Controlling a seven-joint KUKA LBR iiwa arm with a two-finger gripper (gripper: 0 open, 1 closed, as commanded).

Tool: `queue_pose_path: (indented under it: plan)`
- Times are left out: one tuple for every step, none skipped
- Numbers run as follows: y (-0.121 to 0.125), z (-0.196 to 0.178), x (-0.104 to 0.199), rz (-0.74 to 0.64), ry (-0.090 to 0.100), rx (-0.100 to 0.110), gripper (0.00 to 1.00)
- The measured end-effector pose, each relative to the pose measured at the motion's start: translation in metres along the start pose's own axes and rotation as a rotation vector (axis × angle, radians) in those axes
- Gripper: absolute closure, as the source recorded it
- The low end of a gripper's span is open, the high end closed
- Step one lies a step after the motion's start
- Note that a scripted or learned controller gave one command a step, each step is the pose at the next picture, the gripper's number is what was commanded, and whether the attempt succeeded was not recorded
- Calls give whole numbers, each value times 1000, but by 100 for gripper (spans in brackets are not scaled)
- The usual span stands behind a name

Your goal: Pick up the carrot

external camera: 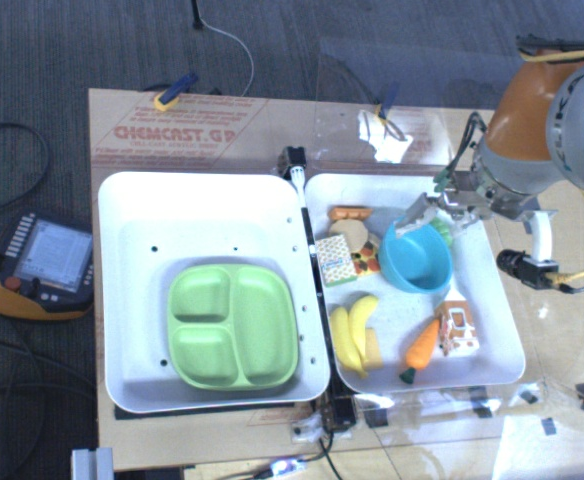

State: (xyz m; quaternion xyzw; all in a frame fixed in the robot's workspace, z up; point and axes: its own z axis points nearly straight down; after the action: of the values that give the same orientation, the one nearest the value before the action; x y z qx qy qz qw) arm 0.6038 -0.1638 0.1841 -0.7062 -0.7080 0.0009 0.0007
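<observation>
The two-finger gripper [442, 208] hangs at the upper edge of the right-hand shallow white bin [507, 343], just above the blue plastic bowl [417, 258]. How far it is open, and whether it holds anything, I cannot tell. The orange plastic carrot [422, 346] lies well below it, nearer the viewer, beside the small carton [459, 330]. Its long axis runs diagonally, dark green stem end pointing away from the gripper, probably simply as dropped.

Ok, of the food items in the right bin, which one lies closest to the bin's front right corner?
The small orange and white carton. It lies just right of the carrot, while the bananas sit further left.
</observation>
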Motion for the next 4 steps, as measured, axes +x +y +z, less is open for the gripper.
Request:
queue_pose_path:
  plan:
    - [-95,-61,40,38,0,-6,0]
    - [-123,64,42,-135,4,10,0]
    - [-117,93,46,-278,-5,-11,0]
    - [-113,82,46,-278,-8,-20,100]
